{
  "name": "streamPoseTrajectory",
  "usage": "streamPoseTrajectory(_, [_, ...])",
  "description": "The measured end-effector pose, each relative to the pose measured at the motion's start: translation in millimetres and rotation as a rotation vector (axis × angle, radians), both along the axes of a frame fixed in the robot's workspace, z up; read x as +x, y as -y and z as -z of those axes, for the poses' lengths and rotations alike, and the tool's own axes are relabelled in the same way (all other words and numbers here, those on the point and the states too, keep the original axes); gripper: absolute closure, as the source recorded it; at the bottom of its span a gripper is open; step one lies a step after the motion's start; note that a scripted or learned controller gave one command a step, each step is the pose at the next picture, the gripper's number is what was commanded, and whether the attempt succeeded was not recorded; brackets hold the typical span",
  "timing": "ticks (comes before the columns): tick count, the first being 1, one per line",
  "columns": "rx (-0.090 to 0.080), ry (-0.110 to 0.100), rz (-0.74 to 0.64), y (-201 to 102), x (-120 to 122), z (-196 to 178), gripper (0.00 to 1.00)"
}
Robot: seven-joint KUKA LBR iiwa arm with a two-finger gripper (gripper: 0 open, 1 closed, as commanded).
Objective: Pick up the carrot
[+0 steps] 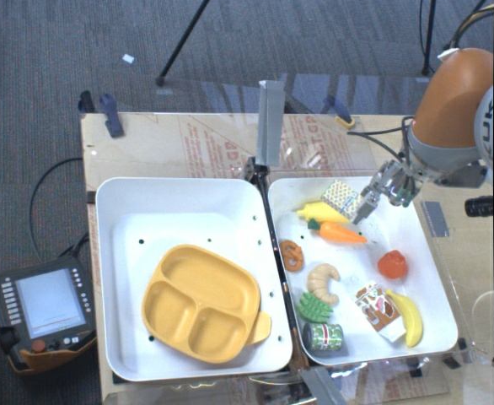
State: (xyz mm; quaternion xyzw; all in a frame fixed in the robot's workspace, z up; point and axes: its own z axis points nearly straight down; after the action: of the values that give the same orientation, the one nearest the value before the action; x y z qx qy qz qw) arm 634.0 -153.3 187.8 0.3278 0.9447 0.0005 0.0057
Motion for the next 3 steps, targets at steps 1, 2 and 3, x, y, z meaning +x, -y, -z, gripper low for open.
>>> streamPoseTrajectory(1, [0.006,-0.021,-0.1,-52.9,-78.1,88.9,1.0])
streamPoseTrajectory(2, [-0.001,0.0,-0.126,-3.8,-102.6,-144.3,1.0])
streamPoseTrajectory(3, [0.002,-0.01,-0.126,-4.3,-103.6,-139.9,0.0])
